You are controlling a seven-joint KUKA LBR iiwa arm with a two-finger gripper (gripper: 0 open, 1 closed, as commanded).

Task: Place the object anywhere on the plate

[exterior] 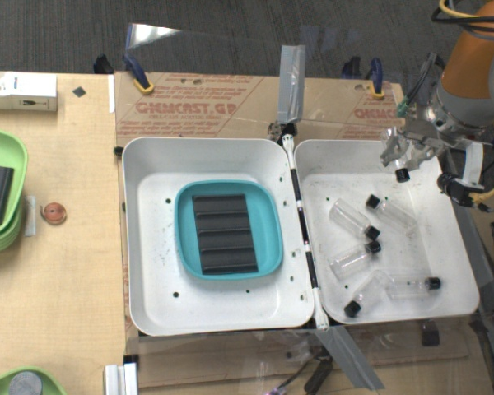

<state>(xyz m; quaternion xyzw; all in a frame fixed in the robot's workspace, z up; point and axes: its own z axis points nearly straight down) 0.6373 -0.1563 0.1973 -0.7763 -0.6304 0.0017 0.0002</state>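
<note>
Clear plastic with black caps: five small tubes [351,220] lying loose on their sides in the right bin [457,245], some close together near the middle, all well apart from the plate. Almost see-through against the white floor, so easiest to find by the caps. Probably light, smooth and ready to roll.

Teal plate [267,237] in the middle of the left bin [148,286], with a dark ribbed block [224,233] on it.

Arm [469,64] over the far right corner of the right bin, jaws pointing down near the rim. Apart or together: cannot tell from this angle. Small black bit [402,174] just below, maybe a cap, maybe part of the tool; not clear.

For a good pick:
- Choose the lone tube [407,286] near the front right.
- Come straight down across the narrow body, not along it.
- Close gently.
- Lift clear of the middle wall [300,220] before crossing left.
- Release low over the plate to limit rolling.
</note>
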